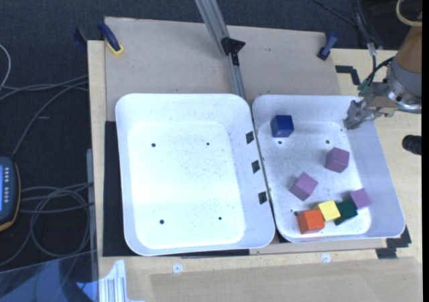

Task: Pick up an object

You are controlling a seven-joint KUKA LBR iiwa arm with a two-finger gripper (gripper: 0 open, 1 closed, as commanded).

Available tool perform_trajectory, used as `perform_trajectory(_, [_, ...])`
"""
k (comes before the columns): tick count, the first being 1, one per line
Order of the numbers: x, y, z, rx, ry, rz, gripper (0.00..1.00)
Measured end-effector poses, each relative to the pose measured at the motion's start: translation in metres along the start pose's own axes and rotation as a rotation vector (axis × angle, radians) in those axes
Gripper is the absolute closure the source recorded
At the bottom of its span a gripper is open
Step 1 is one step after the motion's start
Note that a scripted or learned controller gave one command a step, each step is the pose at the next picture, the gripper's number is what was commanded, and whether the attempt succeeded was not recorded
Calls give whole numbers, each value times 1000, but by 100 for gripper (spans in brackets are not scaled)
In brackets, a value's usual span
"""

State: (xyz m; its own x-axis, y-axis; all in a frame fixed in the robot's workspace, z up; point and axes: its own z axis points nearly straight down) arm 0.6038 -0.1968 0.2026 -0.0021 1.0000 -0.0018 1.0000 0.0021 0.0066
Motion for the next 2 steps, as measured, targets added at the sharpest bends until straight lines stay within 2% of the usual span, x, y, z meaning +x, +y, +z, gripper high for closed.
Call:
perform_trajectory(1, [0,1,-15,2,1,0,100])
perform_trajectory(2, [49,9,-28,2,3,-4,100])
